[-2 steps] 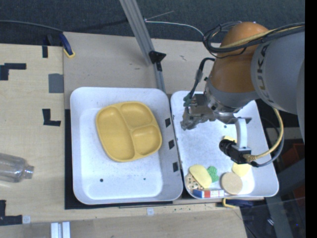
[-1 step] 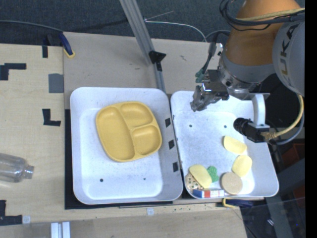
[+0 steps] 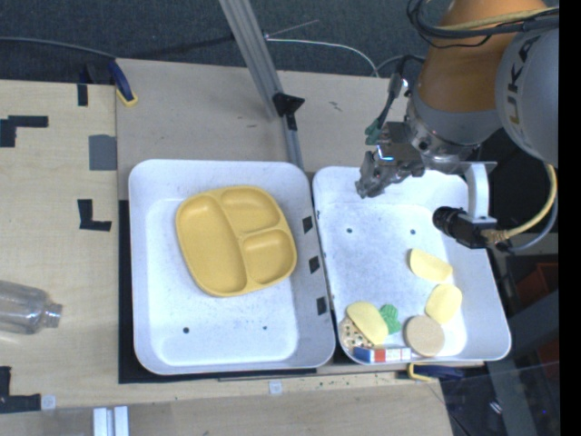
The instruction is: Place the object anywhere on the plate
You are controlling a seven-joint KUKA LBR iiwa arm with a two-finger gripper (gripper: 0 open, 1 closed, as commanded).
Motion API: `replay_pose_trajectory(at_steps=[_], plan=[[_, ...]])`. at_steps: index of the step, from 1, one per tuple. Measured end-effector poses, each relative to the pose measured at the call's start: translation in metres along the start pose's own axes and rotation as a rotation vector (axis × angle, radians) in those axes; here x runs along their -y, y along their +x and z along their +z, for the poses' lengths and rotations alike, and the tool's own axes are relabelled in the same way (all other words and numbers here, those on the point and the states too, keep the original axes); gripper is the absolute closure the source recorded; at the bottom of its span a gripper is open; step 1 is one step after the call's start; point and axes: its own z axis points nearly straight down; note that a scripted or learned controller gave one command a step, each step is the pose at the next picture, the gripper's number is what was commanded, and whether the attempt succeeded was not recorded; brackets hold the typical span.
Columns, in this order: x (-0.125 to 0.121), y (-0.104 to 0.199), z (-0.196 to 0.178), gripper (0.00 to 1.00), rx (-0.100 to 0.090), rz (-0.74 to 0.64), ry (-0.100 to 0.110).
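Wooden surface with two white bins; pincer (image 3: pixel 372 182), grip unclear, hovers far from small, likely light, rigid yellow pieces (image 3: pixel 429 264), best pinched across narrow sides for the plate (image 3: pixel 236 240)

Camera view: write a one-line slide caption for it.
Gripper hovers over the right bin's far corner; yellow divided plate waits in the left bin, toy foods clustered near the right bin's front.
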Motion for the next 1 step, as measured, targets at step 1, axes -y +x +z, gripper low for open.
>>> replay_pose_trajectory(at_steps=[1], plan=[[-0.0371,0.0115,0.0540,1.00,-0.001,-0.003,0.004]])
